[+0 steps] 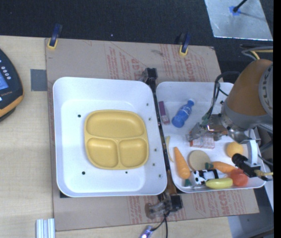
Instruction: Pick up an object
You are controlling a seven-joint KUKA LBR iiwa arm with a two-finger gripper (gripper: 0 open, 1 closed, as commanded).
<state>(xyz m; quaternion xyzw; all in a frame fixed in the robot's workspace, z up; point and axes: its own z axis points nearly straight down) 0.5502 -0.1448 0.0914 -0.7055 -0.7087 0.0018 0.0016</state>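
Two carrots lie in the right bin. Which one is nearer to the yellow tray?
The carrot beside the bin's left wall, next to the tan disc. The other carrot lies further right, near the red ball.

A KUKA iiwa arm [252, 95] shows a broad, rounded orange band with a glossy sheen, set against smooth grey casing that curves away at the frame's right. Below the band sits a grey cylindrical wrist section. A thin black cable [217, 90] loops out from the arm's left side and runs down toward the tool end. There, a small metallic two-finger gripper [205, 129] of grey and silver parts carries a faint reddish glint; its finer details are too small to make out.
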